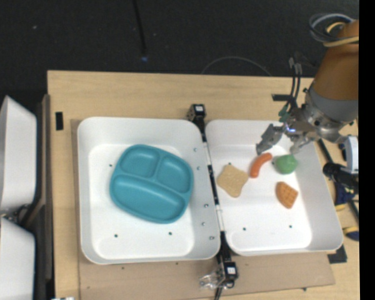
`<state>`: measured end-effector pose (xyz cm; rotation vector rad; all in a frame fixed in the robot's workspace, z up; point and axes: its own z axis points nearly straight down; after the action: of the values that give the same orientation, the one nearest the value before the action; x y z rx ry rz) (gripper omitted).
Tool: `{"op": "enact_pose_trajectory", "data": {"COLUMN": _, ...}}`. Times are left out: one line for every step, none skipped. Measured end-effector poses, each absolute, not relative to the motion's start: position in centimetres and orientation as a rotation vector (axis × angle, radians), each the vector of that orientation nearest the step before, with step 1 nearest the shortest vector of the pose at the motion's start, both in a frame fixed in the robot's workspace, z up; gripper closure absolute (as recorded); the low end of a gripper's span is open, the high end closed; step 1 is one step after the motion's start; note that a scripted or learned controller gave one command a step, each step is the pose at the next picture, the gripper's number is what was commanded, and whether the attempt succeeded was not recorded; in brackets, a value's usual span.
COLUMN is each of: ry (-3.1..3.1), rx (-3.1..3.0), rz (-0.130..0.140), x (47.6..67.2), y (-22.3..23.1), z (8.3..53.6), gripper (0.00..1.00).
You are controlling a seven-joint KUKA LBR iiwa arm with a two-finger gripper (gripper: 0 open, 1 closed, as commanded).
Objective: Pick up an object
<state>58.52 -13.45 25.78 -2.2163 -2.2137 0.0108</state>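
green piece (pixel 285 163) lies in the right bin (pixel 262 242), just below the gripper (pixel 284 141), whose fingers (pixel 267 140) are spread wide with nothing between them. orange sausage (pixel 259 165) sits just under the left finger; toast (pixel 232 180) and waffle (pixel 287 194) lie lower.

bench (pixel 62 92): light wood | on it: left bin (pixel 90 230), right bin (pixel 319 230), side by side, touching
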Motion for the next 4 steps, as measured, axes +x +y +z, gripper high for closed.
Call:
{"op": "enact_pose_trajectory", "data": {"ry": -2.224, "rx": -2.220, "rz": -0.001, "x": 58.7, "y": -13.4, "z": 26.5, "gripper": 0.00}}
{"op": "enact_pose_trajectory", "data": {"ry": -2.220, "rx": -2.222, "rz": 0.006, "x": 59.5, "y": -13.2, "z": 20.7, "gripper": 0.00}}
{"op": "enact_pose_trajectory", "data": {"ry": -2.220, "rx": -2.222, "rz": 0.006, "x": 58.6, "y": -13.3, "z": 14.9, "gripper": 0.00}}
{"op": "enact_pose_trajectory", "data": {"ry": -2.220, "rx": -2.229, "rz": -0.003, "x": 58.7, "y": -13.5, "z": 10.2, "gripper": 0.00}}
